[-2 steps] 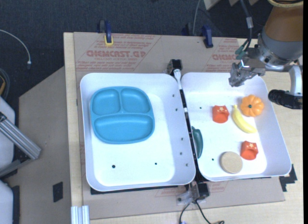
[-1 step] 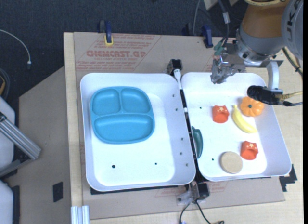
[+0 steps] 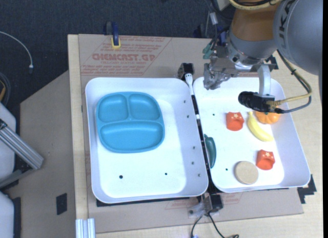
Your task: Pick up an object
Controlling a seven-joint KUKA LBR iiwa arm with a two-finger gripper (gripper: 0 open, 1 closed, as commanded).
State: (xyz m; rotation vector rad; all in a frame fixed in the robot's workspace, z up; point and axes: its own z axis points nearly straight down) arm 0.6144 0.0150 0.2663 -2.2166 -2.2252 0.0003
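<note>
The gripper (image 3: 213,81) hangs over the far left corner of the right bin (image 3: 292,150), just inside its back rim. Its fingers point down at bare white floor, and whether they are spread or closed cannot be told from this angle; nothing shows between them. Behind it rises the grey wrist and the orange band (image 3: 259,6) of the arm, filling the upper right.

Nearest the gripper, to its right, a black fitting (image 3: 254,101) on the arm juts over the bin, partly covering an orange fruit (image 3: 268,116). Just below that fruit lies a yellow banana (image 3: 259,128), touching it or nearly so. To the left of the banana sits a small red piece (image 3: 234,121) with a pale top. Nearer the front, a second red piece (image 3: 265,159) stands just beside a round tan disc (image 3: 246,172). A teal object (image 3: 209,149) lies along the bin's left wall, lengthwise.

Across the divide, the left bin (image 3: 143,180) bears a blue sectioned plate (image 3: 130,122) in its far half. Both bins rest on a brown board (image 3: 128,52) with red lettering.
</note>
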